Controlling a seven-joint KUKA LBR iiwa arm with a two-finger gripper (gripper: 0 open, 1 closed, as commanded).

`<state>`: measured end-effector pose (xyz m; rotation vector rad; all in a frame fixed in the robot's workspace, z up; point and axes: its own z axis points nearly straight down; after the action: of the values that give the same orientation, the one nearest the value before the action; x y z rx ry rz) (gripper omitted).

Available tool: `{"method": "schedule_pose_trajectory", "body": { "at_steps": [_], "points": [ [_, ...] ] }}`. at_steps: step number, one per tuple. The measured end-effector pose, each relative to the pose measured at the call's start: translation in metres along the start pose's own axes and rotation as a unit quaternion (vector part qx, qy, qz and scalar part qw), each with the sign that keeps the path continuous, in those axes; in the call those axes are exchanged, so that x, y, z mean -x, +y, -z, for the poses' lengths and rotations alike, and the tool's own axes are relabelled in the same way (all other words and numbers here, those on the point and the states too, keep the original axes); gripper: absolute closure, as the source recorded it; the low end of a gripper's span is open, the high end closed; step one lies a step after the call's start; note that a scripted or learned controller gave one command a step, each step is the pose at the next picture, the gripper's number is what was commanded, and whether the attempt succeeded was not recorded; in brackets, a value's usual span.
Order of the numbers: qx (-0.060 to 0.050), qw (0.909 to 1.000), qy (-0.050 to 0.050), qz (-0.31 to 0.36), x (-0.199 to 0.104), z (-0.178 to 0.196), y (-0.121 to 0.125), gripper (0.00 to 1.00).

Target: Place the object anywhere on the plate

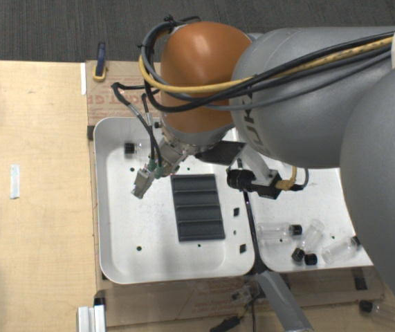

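We cannot tell if the jaws are wide or narrow, so we should lower them slowly over the small black block (129, 147), probably our object, near the left white plastic bin's (114, 254) far corner, grip it, then carry it to the dark ridged flat plate (198, 207).

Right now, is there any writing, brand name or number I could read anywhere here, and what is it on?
Nothing reads clearly.
Arm: white letters on the grey casing just under the orange band, partly hidden and turned sideways, too cut off to read.
Cardboard strip behind the left bin: faint reddish print, too blurred to read.
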<state>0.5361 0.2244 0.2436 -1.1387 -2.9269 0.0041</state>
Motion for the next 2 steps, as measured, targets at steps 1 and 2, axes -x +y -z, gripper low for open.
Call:
{"method": "schedule_pose_trajectory", "body": {
  "at_steps": [1, 2],
  "points": [
    [-0.001, 1.0000, 0.000, -0.002, 0.0019, 0.0082, -0.0006, 1.00],
    [-0.001, 1.0000, 0.000, -0.002, 0.0020, 0.0082, -0.0006, 0.00]
  ]
}}
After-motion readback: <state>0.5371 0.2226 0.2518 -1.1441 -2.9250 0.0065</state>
